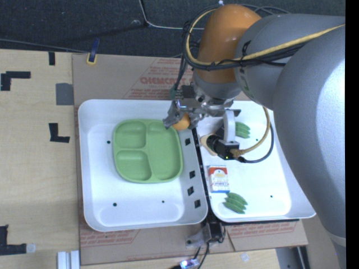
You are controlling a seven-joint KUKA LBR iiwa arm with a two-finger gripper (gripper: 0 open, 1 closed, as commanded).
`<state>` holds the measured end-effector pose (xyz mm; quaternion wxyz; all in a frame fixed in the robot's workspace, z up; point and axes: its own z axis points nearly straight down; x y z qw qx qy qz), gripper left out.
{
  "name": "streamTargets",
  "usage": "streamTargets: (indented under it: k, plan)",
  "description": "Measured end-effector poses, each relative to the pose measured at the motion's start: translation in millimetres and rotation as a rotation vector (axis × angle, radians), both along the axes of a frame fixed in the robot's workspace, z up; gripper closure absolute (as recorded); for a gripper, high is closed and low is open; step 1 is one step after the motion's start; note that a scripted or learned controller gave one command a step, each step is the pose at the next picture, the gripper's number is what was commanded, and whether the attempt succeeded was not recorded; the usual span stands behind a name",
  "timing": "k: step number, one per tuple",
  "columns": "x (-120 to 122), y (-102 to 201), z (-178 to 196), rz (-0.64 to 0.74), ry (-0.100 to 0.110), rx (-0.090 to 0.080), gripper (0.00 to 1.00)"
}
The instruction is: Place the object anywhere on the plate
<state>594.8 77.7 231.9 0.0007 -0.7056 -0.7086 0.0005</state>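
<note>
Here, the gripper [178, 118] clenches a small orange object [181, 124] at the green divided plate's [147, 150] upper right corner. Carrying seems nearly finished. Next, it likely needs moving slightly inward, then releasing.

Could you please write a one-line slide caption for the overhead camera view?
Gripper carrying a small orange object at the green plate's upper right corner in the left bin; green pods in the right bin.

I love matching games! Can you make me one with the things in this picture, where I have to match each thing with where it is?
Things:
1. green divided plastic plate
2. small orange object
3. small red and white packet
4. green pea pod

Places:
A. right bin, near its front edge
B. flat in the left bin
C. at the gripper, by the plate's top right corner
D. right bin, just above the pea pod

Pairs: 1-B, 2-C, 3-D, 4-A
</note>
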Motion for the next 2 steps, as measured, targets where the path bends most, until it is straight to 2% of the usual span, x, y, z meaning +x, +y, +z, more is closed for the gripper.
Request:
streamTargets:
  k: [2]
  plan:
    - [15, 101, -1, 0.001, 0.000, 0.000, 1.00]
